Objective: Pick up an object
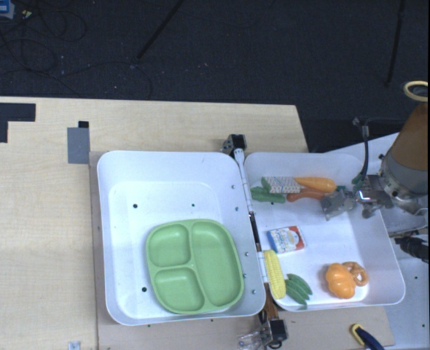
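Camera view puts the gripper low inside the right bin, in its upper half, at the end of the arm that reaches in from the right. Whether its fingers are spread or pressed together I cannot tell; they read as a small grey blur, and nothing is plainly caught between them.

Just up and to the left of it lies the carrot, long axis running left to right, touching or overlapping a grey speckled piece and a green stalk-like piece. This cluster looks like the nearest candidate for the pick. Further down the bin sit a small printed card or box, the corn cob along the left wall, a green pea pod beside it, and an orange pepper toward the lower right, well apart from the rest.

The left bin holds a green divided plate.

To do this well, I would centre the fingers across the carrot's narrow width, not along its length, and come down clear of the neighbouring pieces so they are not pinched too. The pepper, standing alone, may be an easier grasp.
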`<state>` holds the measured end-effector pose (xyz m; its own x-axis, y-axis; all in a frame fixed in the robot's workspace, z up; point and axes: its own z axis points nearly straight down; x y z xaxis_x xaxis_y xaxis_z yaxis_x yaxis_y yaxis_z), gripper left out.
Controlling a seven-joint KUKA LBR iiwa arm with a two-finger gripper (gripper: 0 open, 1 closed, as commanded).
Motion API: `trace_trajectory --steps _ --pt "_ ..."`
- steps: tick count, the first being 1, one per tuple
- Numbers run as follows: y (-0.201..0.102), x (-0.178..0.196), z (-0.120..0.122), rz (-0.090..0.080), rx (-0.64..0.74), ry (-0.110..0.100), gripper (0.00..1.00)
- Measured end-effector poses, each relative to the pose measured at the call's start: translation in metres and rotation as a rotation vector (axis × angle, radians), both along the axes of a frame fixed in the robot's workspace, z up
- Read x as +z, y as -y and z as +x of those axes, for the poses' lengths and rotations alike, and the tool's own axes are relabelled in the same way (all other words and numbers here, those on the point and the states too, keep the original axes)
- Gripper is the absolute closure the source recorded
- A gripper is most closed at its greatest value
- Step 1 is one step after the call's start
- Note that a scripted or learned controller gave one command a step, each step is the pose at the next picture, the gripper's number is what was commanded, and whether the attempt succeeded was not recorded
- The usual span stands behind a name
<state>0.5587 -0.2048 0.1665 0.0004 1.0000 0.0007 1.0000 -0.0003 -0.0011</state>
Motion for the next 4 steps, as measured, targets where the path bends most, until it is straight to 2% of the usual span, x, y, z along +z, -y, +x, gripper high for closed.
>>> trace_trajectory --steps 1,2,3,4 --pt "-0.091 0.01 0.009 0.001 0.001 -0.002 0.0" --pt "-0.041 -0.074 0.01 -0.002 -0.001 0.007 0.0" --pt "0.003 -0.079 0.064 -0.001 0.001 0.0 0.0" --pt "0.002 -0.078 0.085 0.0 0.002 0.0 0.0"
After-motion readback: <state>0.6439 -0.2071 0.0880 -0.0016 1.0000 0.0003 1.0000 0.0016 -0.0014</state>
